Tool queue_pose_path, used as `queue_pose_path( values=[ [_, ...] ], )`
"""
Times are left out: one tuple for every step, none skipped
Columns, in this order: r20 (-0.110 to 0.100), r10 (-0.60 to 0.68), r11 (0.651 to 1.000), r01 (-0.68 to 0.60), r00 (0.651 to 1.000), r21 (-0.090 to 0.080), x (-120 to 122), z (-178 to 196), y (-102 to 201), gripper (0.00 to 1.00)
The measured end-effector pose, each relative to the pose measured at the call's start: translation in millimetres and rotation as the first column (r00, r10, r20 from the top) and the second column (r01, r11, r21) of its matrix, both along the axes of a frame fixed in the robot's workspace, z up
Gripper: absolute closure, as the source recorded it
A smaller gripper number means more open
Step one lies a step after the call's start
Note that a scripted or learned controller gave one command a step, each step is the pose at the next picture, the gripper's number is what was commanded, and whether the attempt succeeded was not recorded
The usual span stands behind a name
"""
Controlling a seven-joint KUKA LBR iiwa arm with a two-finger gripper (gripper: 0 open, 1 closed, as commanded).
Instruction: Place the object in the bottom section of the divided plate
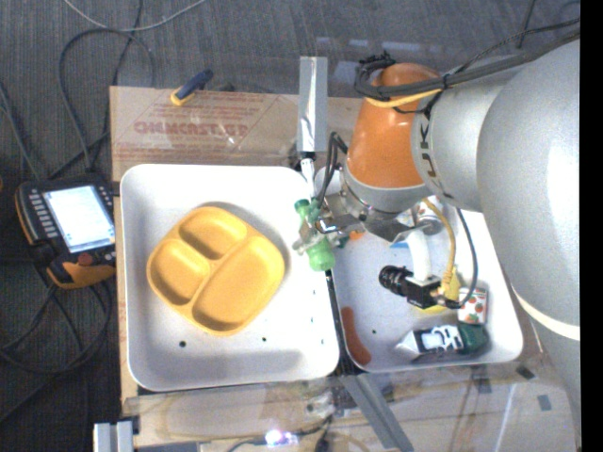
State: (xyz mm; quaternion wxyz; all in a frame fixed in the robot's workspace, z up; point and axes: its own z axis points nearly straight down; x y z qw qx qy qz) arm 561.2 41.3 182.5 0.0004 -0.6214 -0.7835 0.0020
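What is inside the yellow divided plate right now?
The yellow three-section plastic plate in the left white bin shows bare sections, all uncovered. The green object sits at the claw, over the bins' edge.

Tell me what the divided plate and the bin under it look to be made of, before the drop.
The divided plate looks like moulded plastic, yellow-orange with a soft satin sheen: smooth rounded ridges, even colour, faint highlights. The left bin looks like white plastic or coated metal, matte, with rounded corners and small dark holes in its floor; the view cannot settle which.

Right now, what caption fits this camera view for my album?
Robot arm hangs over the seam between two white bins, a green thing at its tip, beside a yellow plate.
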Motion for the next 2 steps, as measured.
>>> queue_pose_path(
  values=[
    [0.000,-0.027,1.000,0.027,1.000,0.001,31.8,-51.6,81.5,1.00],
    [0.000,-0.027,1.000,0.027,1.000,0.000,31.9,-51.5,81.3,0.00]
  ],
)
